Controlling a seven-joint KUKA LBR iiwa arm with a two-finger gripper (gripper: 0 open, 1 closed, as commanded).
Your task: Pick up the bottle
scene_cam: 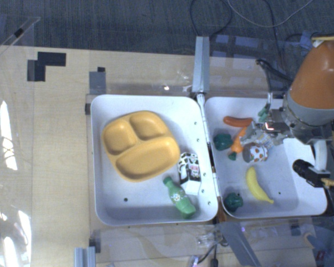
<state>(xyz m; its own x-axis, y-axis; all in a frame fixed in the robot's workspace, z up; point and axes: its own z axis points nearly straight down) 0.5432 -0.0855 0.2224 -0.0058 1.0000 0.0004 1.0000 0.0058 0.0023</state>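
The green bottle (180,196) lies on its side in the left bin (100,204), near the front right corner, with its cap pointing up-left. It rests against a black-and-white cow-patterned carton (189,168). My gripper (265,129) hangs over the right bin (300,204), near its back middle, far to the right of the bottle. It is just above a spotted white toy (257,153) and beside an orange carrot (239,139).
A yellow divided plate (139,144) takes up the left bin's back half. The right bin holds a red-orange pepper (237,121), a banana (257,186) and two dark green toys (222,141) (232,201). A metal divider (201,65) separates the bins.
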